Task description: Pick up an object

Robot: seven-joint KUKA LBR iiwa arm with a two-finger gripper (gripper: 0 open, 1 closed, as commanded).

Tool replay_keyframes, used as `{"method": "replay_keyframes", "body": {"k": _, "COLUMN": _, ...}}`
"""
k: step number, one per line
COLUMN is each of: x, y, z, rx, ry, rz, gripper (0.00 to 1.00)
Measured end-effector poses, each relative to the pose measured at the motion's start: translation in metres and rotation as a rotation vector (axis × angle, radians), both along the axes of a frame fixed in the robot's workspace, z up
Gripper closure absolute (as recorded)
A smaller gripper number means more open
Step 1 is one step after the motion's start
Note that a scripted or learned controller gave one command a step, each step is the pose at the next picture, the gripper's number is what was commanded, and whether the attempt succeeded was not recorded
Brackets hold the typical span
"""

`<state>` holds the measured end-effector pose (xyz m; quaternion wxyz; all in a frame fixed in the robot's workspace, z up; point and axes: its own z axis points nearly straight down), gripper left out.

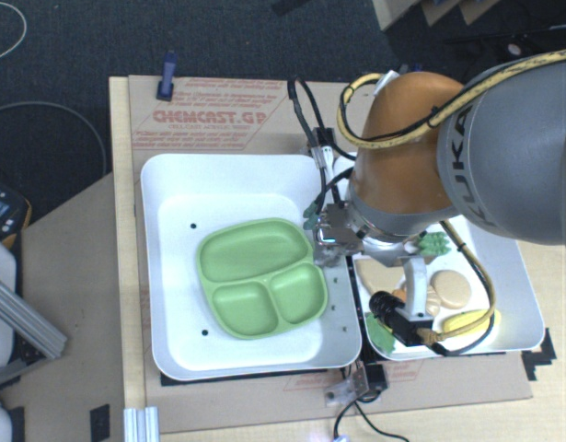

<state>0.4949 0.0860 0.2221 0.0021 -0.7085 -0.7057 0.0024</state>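
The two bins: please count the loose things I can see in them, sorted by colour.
Green: 3 (divided plate, leafy piece, flat piece)
Beige: 1 (round piece)
Yellow: 1 (banana-like piece)
Total: 5; the arm may hide more.

Dark blue-grey carpet point(62, 53) surrounds the pale wooden bench point(80, 247), with a thin cable point(6, 26) looping at the floor's upper-left corner.
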Motion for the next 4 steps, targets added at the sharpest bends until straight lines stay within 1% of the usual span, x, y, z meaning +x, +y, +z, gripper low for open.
{"method": "replay_keyframes", "body": {"k": 1, "x": -0.015, "y": -0.014, "z": 0.14, "rx": 0.002, "ry": -0.019, "rz": 0.005, "gripper": 1.0}}
{"method": "replay_keyframes", "body": {"k": 2, "x": -0.015, "y": -0.013, "z": 0.144, "rx": 0.001, "ry": -0.01, "rz": 0.004, "gripper": 1.0}}
{"method": "replay_keyframes", "body": {"k": 4, "x": -0.014, "y": -0.012, "z": 0.164, "rx": 0.0, "ry": -0.014, "rz": 0.005, "gripper": 1.0}}
